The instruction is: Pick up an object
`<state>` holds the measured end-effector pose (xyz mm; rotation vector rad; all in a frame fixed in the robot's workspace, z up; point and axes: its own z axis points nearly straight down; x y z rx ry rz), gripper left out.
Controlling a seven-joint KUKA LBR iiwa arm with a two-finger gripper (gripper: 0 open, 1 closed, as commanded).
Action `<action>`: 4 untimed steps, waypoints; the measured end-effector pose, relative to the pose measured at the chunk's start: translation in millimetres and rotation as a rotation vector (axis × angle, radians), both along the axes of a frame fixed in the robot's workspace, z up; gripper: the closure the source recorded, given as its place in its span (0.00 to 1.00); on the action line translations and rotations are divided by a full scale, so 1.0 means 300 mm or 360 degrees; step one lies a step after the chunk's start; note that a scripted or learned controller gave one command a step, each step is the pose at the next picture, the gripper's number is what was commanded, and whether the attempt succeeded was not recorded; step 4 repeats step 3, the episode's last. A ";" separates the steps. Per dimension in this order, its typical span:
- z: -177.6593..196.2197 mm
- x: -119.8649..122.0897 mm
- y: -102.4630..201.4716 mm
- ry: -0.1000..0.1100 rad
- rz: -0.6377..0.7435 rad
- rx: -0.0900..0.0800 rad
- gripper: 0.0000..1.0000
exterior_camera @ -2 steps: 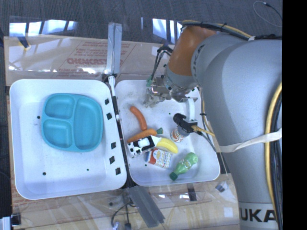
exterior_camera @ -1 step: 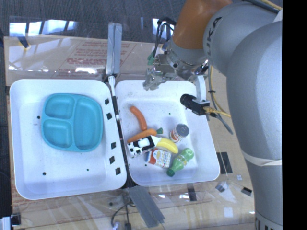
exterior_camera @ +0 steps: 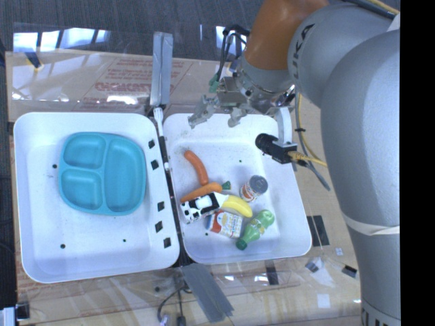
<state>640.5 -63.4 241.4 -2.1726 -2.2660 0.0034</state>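
Fingers (exterior_camera: 198, 119) of the gripper (exterior_camera: 216, 118) stand apart with nothing between them, and we see it poised above the far edge of the right bin (exterior_camera: 289, 175), close to that bin's far left corner. We see the grey arm (exterior_camera: 340, 66) reaching in from the right, its orange band (exterior_camera: 279, 22) just above the wrist.

We find the objects gathered in the near half of the right bin, well apart from the gripper. A sausage (exterior_camera: 197, 166) lies farthest, with a carrot (exterior_camera: 202, 191) just nearer. Beside the carrot sits a black-and-white toy (exterior_camera: 200, 207), touching a banana (exterior_camera: 237, 206). A small can (exterior_camera: 254, 187) stands to the right of the banana. A red and white carton (exterior_camera: 226, 224) and a green bottle (exterior_camera: 253, 228) lie nearest.

We see a blue divided plate (exterior_camera: 103, 172) in the left bin (exterior_camera: 34, 202).
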 end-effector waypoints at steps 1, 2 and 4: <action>-0.482 -0.025 -0.123 0.0007 -0.0030 0.0000 0.00; -0.452 -0.025 -0.122 0.0012 -0.0023 0.0000 1.00; -0.092 0.054 -0.029 -0.0001 -0.0216 -0.0002 1.00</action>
